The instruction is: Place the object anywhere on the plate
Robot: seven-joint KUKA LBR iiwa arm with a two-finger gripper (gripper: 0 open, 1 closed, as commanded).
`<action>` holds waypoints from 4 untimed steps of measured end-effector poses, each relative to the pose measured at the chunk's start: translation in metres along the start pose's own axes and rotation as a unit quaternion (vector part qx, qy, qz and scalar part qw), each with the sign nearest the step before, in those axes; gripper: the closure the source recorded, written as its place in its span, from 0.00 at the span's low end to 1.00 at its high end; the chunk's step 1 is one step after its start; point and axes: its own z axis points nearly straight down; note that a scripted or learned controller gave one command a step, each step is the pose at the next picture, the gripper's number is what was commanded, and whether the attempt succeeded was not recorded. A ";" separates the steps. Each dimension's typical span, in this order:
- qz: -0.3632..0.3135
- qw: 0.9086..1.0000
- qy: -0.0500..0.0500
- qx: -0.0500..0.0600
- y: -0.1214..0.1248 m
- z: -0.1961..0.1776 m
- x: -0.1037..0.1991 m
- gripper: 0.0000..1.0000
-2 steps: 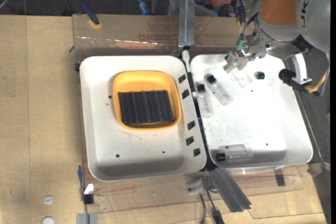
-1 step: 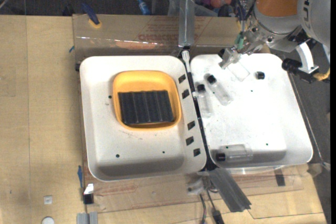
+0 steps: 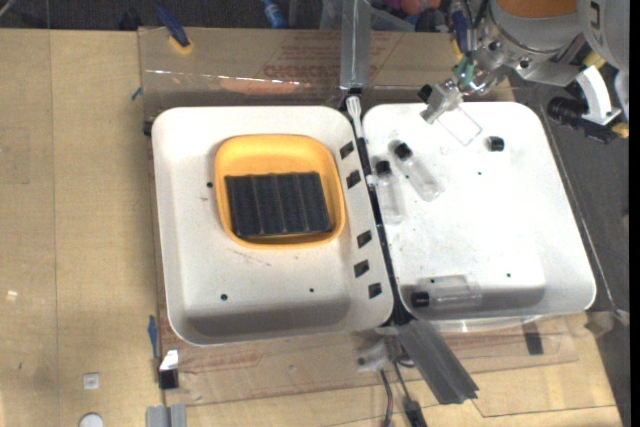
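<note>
— White bins, what's in them?
— Left bin (image 3: 190, 215) holds an orange plate (image 3: 278, 188) carrying a black ridged object (image 3: 277, 204). Right bin (image 3: 520, 245) has clear vials (image 3: 415, 170).
— And farther back?
— The gripper (image 3: 448, 101) hangs over the right bin's far edge; whether its fingers are parted, I cannot tell.

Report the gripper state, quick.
Gripper: above the back edge of the right bin; open or shut cannot be told, and nothing is visibly held.
</note>
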 end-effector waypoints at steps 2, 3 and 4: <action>-0.057 0.998 0.000 0.000 -0.017 -0.029 -0.027 1.00; -0.073 0.997 0.001 0.001 -0.014 -0.029 -0.020 1.00; -0.106 0.994 0.002 0.002 -0.022 -0.017 -0.029 1.00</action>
